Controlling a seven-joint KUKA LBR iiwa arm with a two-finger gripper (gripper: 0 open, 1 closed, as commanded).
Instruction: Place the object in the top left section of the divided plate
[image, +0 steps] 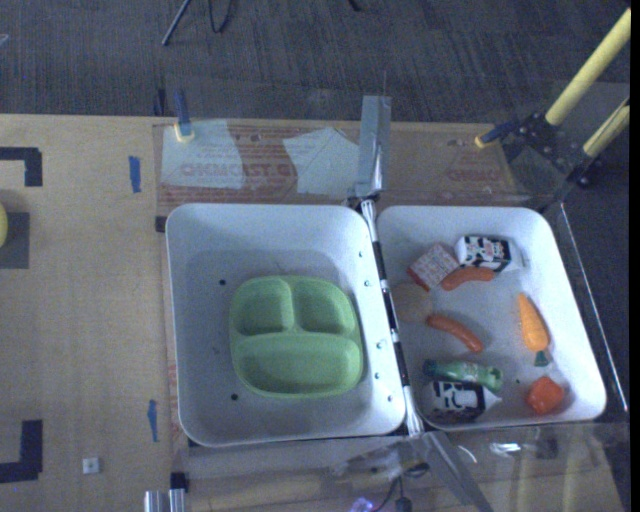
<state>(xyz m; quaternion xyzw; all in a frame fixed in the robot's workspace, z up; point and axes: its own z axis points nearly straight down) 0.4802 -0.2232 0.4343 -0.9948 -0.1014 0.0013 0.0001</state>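
Claw state: cannot tell; divided plate (296, 366) sits in left bin (195, 290), seemingly toy carrot (532, 321) in right bin (500, 305)

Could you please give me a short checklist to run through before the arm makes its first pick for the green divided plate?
1. Green plate lies flat in the left bin: ok.
2. Top left section of the plate has nothing in it: ok.
3. Other two sections also bare: ok.
4. Items ready in the right bin: ok; a carrot, two sausages, a green bottle, a small box and two cartons lie there.
5. Items lie apart enough to grasp: not ok for all; the upper sausage touches the carton, and the bottle lies against the lower carton.
6. Which item is meant: cannot tell.
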